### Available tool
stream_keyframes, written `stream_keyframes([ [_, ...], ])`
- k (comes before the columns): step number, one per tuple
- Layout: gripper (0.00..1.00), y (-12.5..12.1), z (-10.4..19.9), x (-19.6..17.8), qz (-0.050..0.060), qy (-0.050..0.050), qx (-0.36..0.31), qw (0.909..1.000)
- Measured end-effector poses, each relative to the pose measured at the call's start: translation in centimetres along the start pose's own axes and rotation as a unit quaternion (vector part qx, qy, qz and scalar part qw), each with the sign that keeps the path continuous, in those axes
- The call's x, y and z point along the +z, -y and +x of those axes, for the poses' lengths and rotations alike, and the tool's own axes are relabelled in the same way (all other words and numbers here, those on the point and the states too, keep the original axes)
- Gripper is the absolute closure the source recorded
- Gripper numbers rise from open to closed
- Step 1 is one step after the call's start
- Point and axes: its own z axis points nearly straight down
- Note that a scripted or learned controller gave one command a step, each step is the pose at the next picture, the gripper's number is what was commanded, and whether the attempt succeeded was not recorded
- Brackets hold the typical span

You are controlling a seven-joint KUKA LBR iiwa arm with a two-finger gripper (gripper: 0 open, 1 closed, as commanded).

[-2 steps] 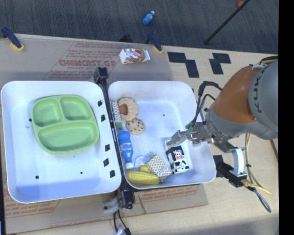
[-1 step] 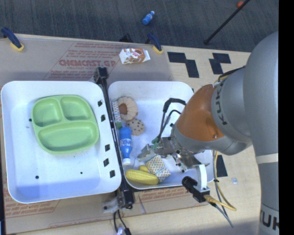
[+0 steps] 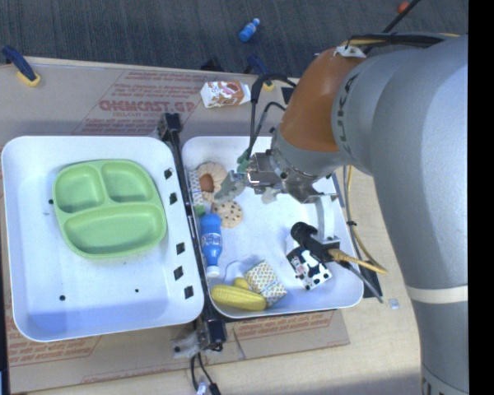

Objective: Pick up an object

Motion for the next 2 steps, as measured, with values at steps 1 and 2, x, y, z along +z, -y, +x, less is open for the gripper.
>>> stream_keyframes([
  [1, 0.00, -5.1, -6.4, 7.4, 0.002, 0.001, 0.002, 1.0000],
  [2, 0.00, 6.1, -3.4, 9.9, -0.002, 0.007, 0.005, 1.0000],
])
